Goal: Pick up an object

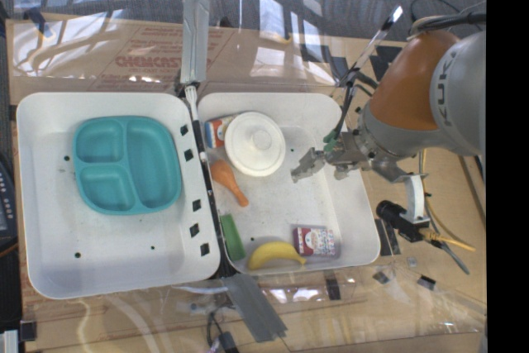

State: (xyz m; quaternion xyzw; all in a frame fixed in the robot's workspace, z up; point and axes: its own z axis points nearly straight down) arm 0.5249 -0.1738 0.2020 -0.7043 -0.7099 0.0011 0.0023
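Observation:
The right bin (277, 211) holds several things. A round white lidded bowl (255, 143) sits at its upper left, with a small red and white carton (215, 131) partly hidden behind it. Below the bowl lies an orange toy carrot (227, 179). A green piece (232, 236), a yellow banana (275, 255) and a small printed box (315, 241) lie along the near wall. My gripper (304, 164) hangs over the middle right of this bin, just right of the bowl, and I see nothing in it.
A teal divided plate (128, 164) lies in the left bin (50, 252). The raised divider (202, 186) runs between the two bins. Bare floor shows under the gripper, between the bowl and the printed box.

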